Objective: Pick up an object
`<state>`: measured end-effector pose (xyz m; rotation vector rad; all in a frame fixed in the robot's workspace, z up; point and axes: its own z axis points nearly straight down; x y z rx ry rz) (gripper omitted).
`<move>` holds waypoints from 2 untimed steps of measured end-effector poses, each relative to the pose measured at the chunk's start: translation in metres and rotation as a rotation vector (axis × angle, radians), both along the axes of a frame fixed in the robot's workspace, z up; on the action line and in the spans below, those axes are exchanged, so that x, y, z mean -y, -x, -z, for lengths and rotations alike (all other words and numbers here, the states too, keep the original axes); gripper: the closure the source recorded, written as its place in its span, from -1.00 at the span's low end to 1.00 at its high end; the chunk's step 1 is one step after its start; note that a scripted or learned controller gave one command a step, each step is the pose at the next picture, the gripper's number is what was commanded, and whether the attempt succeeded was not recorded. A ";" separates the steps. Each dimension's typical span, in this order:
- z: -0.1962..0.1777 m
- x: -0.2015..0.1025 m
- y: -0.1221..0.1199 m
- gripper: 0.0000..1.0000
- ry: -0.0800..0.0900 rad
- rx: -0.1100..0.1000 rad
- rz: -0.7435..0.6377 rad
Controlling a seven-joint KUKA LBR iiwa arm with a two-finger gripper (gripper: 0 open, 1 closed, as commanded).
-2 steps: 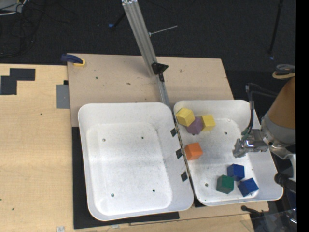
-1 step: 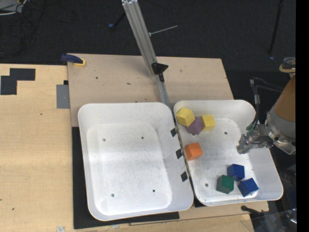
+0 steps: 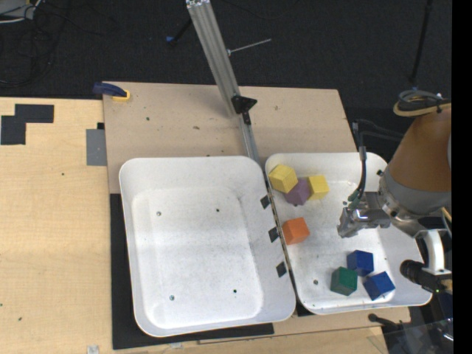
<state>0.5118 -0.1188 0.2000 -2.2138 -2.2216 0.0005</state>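
So the arm (image 3: 417, 172) is reaching in from the right and hanging over the right bin (image 3: 324, 301), with the orange band sitting right at the edge of the shot, so a good chunk of the arm is getting cut off there. The gripper (image 3: 352, 223) is hovering over the bare middle of that bin, and honestly I can't tell how it's set, it's just a small metallic blob from up here, and nothing is showing up as grabbed. The blocks are all sitting in the right bin: a yellow block (image 3: 282, 178) near the top left corner, a purple block (image 3: 299, 192) touching it and partly tucked under, and a smaller yellow block (image 3: 318, 186) right beside the purple one. An orange block (image 3: 296, 230) is lying close to the divider, off to the left of the gripper. Down lower, a green block (image 3: 344, 280) is sitting just beside a blue block (image 3: 361, 261), and a second blue block (image 3: 379, 285) is near the bin's lower right rim. The left bin (image 3: 140, 175) is resting beside it on the tabletop (image 3: 177, 120), and a metal rail (image 3: 217, 57) is leaning in from the top, its lower end disappearing between the two bins.
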 end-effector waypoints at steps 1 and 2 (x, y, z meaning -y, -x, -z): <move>-0.013 -0.058 -0.010 1.00 0.001 0.003 -0.003; -0.024 -0.105 -0.017 1.00 0.003 0.002 0.001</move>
